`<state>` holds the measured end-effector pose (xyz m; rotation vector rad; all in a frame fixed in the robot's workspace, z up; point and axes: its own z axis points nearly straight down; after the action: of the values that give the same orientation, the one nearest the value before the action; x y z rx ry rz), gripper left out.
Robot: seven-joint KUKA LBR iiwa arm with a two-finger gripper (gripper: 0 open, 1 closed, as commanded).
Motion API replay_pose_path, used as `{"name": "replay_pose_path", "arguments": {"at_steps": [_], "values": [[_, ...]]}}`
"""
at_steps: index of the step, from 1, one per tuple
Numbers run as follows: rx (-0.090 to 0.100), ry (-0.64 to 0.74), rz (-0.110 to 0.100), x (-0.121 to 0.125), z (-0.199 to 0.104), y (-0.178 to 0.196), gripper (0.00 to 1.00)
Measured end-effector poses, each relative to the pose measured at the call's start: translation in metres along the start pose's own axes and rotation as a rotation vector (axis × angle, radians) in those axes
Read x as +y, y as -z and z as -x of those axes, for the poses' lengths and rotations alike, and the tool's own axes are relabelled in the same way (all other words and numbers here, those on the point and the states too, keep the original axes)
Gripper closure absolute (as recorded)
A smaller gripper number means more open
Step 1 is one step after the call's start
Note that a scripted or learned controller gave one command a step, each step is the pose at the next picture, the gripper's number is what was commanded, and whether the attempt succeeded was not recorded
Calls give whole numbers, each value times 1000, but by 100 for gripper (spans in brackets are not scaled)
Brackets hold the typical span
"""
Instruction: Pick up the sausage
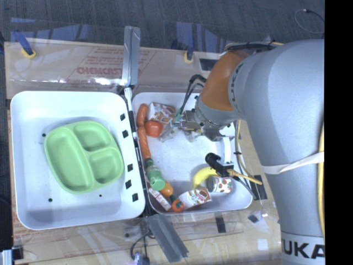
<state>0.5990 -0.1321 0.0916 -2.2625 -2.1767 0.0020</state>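
Scanning from the left: green tray (84,155) in the left bin (22,148). Sausage (142,115) lies against the right bin's (242,200) left wall, long axis running up-down the frame. Gripper (177,123) sits just right of it; whether it grasps anything cannot be told.

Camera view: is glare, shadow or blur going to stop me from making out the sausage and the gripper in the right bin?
Camera view: even lighting, no harsh glare on the right bin; the sausage by its left wall reads clearly; the gripper is small, soft and crowded by the arm, so its fingertips blur into the items beneath; the image is slightly grainy overall.
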Motion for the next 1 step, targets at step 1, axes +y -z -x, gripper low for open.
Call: {"name": "replay_pose_path", "arguments": {"at_steps": [1], "values": [[0,6,-2,0,-1,10,100]]}}
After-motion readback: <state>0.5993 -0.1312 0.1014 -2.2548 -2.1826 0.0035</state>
